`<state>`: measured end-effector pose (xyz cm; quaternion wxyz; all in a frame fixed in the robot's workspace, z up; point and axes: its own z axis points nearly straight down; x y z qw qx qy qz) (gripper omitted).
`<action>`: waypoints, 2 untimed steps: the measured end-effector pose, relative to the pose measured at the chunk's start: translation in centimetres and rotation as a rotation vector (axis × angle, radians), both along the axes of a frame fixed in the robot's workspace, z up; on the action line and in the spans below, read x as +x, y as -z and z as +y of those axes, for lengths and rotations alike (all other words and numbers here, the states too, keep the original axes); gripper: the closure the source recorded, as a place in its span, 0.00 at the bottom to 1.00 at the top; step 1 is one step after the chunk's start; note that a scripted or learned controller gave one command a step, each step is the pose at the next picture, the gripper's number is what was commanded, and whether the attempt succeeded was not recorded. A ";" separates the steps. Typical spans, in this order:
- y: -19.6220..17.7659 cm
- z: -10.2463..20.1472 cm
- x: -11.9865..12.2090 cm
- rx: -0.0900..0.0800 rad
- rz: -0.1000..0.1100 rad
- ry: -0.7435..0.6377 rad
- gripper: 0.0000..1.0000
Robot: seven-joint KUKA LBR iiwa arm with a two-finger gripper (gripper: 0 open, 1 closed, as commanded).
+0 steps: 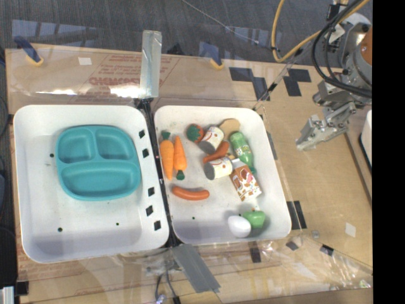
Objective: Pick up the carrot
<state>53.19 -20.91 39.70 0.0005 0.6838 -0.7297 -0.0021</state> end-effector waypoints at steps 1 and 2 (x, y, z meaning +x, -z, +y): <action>4.1 -0.1 -5.5 0.001 0.000 -0.404 1.00; -8.8 1.0 -2.3 -0.007 -0.011 -0.485 1.00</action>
